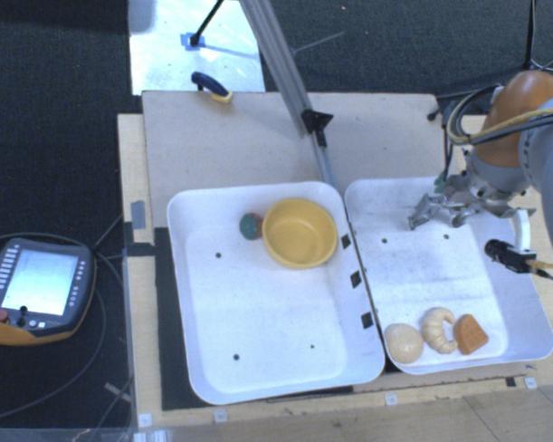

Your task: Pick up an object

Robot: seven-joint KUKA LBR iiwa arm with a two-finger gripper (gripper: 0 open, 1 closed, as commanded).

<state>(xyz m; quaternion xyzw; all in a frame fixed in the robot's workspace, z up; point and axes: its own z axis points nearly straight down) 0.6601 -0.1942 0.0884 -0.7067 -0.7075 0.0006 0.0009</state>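
Note:
In the right bin (414, 274), three objects lie along the near edge: a pale egg-shaped piece (404, 342), a cream croissant-like piece (438, 329) and an orange wedge (470, 334). The left bin (225, 317) holds a yellow bowl (300, 233) at its far right, with a small dark green ball (250, 226) touching the bowl's left side. My gripper (436, 212) hangs over the far part of the right bin, well away from the three objects, with nothing seen between its fingers.
A slanted metal pole (285, 66) with a black clamp crosses the board behind the bins. A yellow and blue clamp (212, 85) lies at the board's far left. A teach pendant (36, 289) rests on the floor to the left.

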